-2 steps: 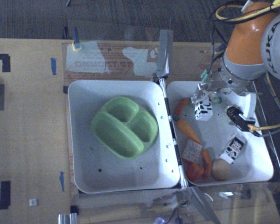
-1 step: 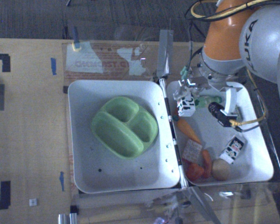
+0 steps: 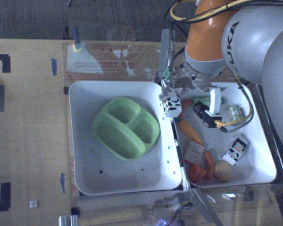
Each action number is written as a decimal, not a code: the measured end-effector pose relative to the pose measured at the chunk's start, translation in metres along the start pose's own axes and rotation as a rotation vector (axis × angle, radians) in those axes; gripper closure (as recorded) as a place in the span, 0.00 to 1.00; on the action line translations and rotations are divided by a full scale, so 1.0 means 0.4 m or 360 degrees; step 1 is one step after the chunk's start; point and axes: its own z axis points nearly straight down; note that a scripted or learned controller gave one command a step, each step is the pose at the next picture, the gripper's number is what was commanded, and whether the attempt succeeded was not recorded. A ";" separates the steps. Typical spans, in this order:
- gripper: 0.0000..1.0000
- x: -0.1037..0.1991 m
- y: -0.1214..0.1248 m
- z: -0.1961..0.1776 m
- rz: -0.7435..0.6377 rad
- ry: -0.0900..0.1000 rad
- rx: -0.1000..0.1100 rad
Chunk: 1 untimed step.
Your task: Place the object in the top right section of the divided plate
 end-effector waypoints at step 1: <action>1.00 -0.026 0.030 0.080 -0.0148 0.0002 0.0002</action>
